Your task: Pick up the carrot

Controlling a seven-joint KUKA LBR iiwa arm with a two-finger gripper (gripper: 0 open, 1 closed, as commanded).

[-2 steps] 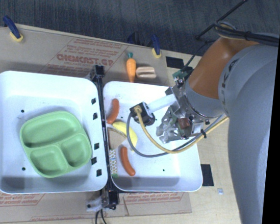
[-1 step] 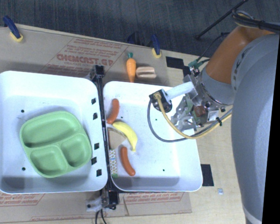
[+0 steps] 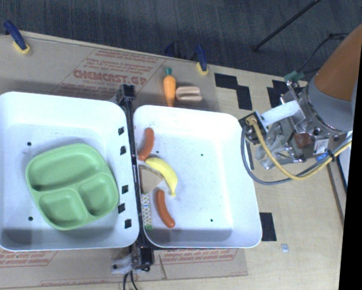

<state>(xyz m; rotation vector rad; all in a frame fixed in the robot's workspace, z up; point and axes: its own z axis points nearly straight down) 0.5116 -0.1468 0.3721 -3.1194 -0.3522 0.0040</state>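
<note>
Carrot (image 3: 168, 88) not picked yet: it lies on the table (image 3: 297, 261) just beyond the far rim of the right bin (image 3: 241, 179), outside it, green top pointing away, with a small brown-and-white toy (image 3: 188, 95) just beside it. Pincer (image 3: 282, 139) sits off the right bin's right rim, well apart from the carrot, nothing visibly in it; can't tell whether it's wide or narrow through the cable clutter. By my read everything's left: traverse over the bin's far-left corner, descend, grasp, lift.
</note>
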